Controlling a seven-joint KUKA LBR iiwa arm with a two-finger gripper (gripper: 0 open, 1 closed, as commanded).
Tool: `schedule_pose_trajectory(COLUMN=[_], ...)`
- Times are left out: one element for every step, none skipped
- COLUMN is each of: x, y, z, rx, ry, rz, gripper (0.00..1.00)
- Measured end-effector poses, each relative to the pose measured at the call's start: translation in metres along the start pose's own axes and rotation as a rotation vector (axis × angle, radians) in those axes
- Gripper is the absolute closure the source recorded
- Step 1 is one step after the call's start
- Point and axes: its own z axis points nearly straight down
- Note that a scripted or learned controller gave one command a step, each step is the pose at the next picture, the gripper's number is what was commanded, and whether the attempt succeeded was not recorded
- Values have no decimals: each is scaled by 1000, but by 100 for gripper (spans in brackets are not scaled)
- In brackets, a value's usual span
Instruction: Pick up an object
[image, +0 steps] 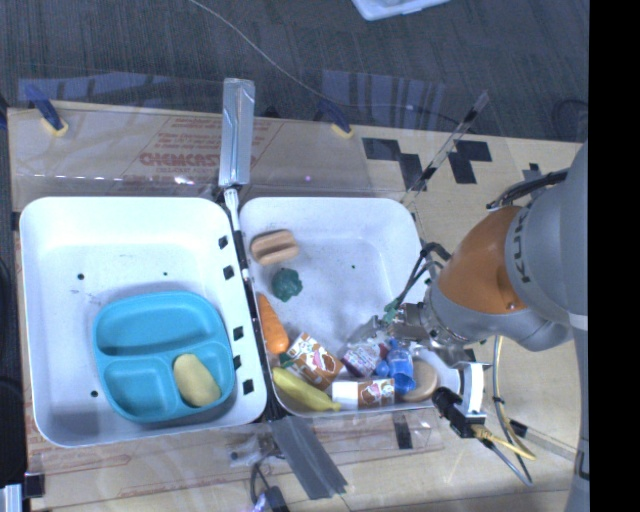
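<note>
The hand (392, 335) is hanging low over the right bin (330, 215), at its near right corner, above a heap of small packets (365, 358) beside a banana (303, 391) and a carrot (272, 325); whether it is grasping anything I cannot tell. A yellow potato (197, 380) is lying in the blue tray (150, 330) in the left bin (60, 230).

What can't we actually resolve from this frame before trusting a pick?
- Gripper: camera view, fingers blurred against the clutter; open or shut unclear.
- Packets under the gripper: overlapping and too small to tell what each one is.
- Banana: partly hidden by the snack wrapper.
- Arm: cut off at the right edge.
</note>
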Motion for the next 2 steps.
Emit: schedule_pose_trajectory(x=[-2, 28], y=[2, 1], z=[-12, -3], rx=[-5, -11], ry=[-3, -11], rz=[-2, -39], gripper=[100, 100])
